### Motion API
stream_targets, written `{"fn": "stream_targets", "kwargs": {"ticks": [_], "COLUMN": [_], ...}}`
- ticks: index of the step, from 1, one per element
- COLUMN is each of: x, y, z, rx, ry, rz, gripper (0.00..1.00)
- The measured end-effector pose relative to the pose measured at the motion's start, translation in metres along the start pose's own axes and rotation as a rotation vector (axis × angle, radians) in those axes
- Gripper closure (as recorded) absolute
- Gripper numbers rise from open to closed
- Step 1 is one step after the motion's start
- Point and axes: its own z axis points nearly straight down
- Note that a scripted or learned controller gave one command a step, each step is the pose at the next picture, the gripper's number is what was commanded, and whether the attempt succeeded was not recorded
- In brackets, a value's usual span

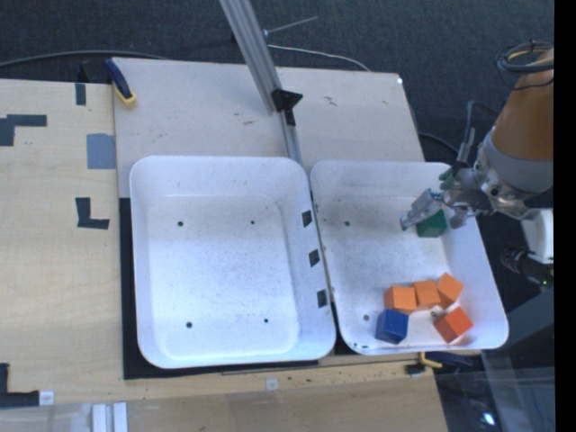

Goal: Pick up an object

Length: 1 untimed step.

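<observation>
My gripper (pixel 436 220) hangs over the upper right part of the right bin (pixel 360 205), reaching in from the right. A small green block (pixel 432 228) sits between its fingers (pixel 415 215), partly hidden by the wrist, and the gripper is shut on it. In the bin's lower right corner lie three orange blocks (pixel 402 297) (pixel 447 288) (pixel 454 324) and a blue block (pixel 392 326), close together and apart from the gripper.
The left bin (pixel 216 178) lies beside the right one, sharing a raised middle rim. A slanted metal rail (pixel 256 52) crosses the bench behind the bins. A blue and yellow tool (pixel 121 83) lies at the back left.
</observation>
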Motion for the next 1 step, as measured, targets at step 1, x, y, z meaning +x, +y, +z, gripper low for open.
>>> {"fn": "stream_targets", "kwargs": {"ticks": [1], "x": [-0.0420], "y": [0.0045], "z": [-0.0199], "rx": [-0.003], "ry": [-0.003], "rz": [0.003], "gripper": [0.00]}}
